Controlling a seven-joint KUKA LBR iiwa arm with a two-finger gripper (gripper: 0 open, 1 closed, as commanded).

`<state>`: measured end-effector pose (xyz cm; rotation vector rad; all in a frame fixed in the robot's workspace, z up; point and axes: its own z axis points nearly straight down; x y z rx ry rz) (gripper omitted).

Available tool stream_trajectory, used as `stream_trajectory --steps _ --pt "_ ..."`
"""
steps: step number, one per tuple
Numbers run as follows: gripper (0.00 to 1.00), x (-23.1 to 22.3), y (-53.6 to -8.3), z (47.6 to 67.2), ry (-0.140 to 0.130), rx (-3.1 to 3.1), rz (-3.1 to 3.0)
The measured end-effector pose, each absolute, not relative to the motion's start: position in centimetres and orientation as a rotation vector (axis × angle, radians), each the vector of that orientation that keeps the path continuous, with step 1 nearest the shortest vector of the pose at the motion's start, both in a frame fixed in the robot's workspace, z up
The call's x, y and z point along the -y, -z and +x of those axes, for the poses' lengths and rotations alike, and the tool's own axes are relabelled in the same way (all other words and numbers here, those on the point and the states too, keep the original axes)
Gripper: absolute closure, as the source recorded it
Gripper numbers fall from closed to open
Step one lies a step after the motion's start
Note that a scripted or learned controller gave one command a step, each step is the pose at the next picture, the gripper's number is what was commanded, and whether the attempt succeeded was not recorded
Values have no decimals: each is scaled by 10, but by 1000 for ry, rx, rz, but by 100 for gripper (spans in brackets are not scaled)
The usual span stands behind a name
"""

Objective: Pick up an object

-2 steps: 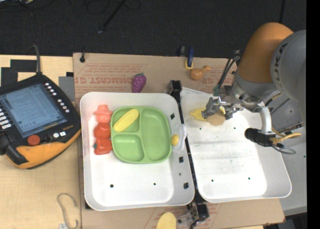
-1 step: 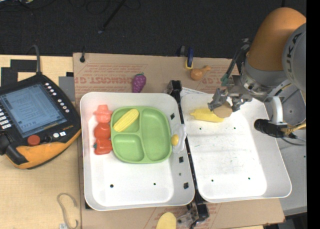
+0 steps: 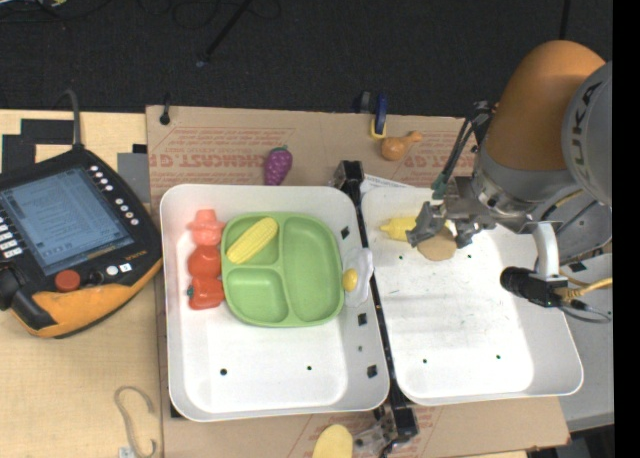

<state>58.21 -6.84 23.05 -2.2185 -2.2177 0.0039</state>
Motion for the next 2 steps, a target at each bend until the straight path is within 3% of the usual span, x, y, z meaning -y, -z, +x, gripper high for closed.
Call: stream_trajectory --steps 1,2 --pt "100 64 -219 577 -4 2217 -2221" --pt "100 54 -237 575 0 2221 -2220"
